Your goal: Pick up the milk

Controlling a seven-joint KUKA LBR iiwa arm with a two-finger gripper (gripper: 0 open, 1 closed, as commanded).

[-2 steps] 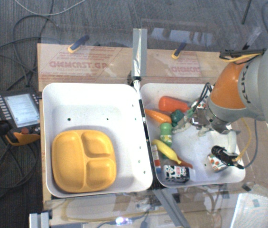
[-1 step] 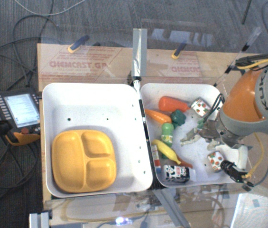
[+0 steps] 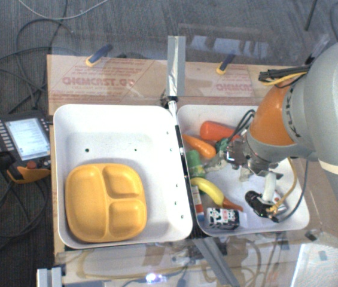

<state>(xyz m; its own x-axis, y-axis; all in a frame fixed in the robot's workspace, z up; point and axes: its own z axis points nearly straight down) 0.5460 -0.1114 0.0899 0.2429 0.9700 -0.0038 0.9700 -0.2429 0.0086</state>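
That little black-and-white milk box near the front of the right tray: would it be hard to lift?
Probably light, since the milk carton looks like a small toy. It lies flat, so it seems unlikely to roll. Wedged by the bin wall, with the banana close, it may slide rather than lift cleanly.

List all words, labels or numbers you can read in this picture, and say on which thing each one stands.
"CHEMCAST", red print, partly faded: brown cardboard sheet behind the bins.
Red print on the right cardboard sheet: too blurred to read.
Black-and-white milk carton: print too small.
Lit screen of the handheld control pendant: too small.
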